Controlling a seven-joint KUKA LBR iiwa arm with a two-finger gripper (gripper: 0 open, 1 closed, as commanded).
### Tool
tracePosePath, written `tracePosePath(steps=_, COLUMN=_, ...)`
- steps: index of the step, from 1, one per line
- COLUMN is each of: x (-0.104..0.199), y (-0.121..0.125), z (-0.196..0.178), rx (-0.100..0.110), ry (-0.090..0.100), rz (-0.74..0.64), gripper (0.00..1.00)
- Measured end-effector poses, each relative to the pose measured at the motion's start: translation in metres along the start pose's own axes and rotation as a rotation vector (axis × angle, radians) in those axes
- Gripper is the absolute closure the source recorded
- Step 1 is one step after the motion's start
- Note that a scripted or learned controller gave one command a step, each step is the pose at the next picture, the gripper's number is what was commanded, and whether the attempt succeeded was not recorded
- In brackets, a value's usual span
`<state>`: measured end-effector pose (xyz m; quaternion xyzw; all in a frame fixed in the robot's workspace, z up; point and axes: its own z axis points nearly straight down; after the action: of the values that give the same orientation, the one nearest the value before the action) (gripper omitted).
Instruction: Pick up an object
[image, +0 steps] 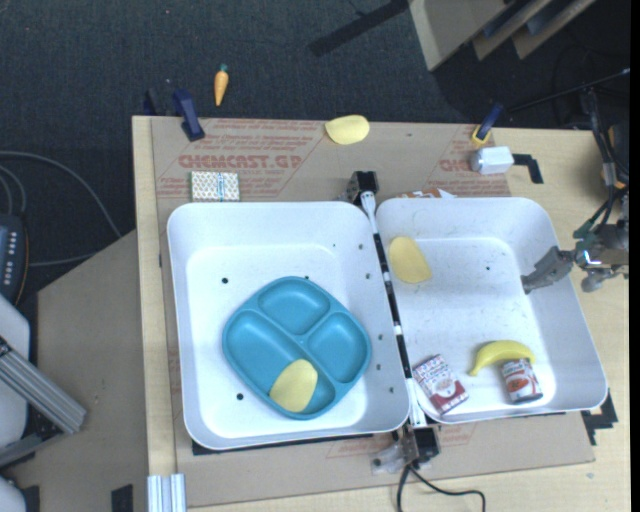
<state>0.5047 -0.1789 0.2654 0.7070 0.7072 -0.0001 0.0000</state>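
Pick not yet made: your gripper (555, 268) sits at the right bin's (470, 215) right rim with nothing between its fingers.

You can see the grey fingers spread apart over the rim, touching no object. Candidates all lie loose in that bin: a banana (500, 354) and a small red can (519, 381) just beside it near the front right, a red-and-white carton (439, 383) at the front left, a yellow chip-like piece (408, 259) further back. Approach, closing and lift are all left.
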Motion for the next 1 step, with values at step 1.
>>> tracePosePath(steps=1, x=0.0078, y=-0.0256, z=0.0617, rx=0.0, ry=0.0, rz=0.001, gripper=0.0)
